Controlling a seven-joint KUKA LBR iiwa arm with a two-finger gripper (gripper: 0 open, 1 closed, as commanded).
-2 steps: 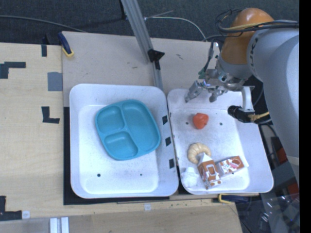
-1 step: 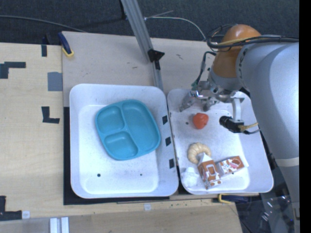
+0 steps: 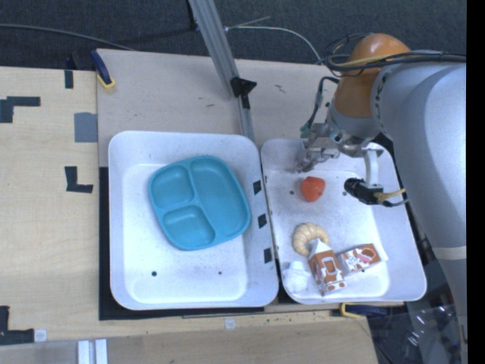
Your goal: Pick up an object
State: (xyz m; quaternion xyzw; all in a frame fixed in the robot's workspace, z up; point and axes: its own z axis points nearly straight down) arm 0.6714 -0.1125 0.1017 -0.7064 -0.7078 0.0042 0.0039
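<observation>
Risk lies in the gripper (image 3: 309, 158), its jaws' spread impossible to tell, closing on nothing, since the small red object (image 3: 312, 189) sits just below it in the right bin (image 3: 402, 268).

No readable text, brand, number or sign anywhere. Red-and-white carton (image 3: 342, 265) in right bin (image 3: 405, 275) carries printed graphics, lettering too small and blurred to make out.

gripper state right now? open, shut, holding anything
Gripper: cannot be told whether open or shut; it sits low at the far end of the right bin, just above the red object, nothing visibly held.
</observation>
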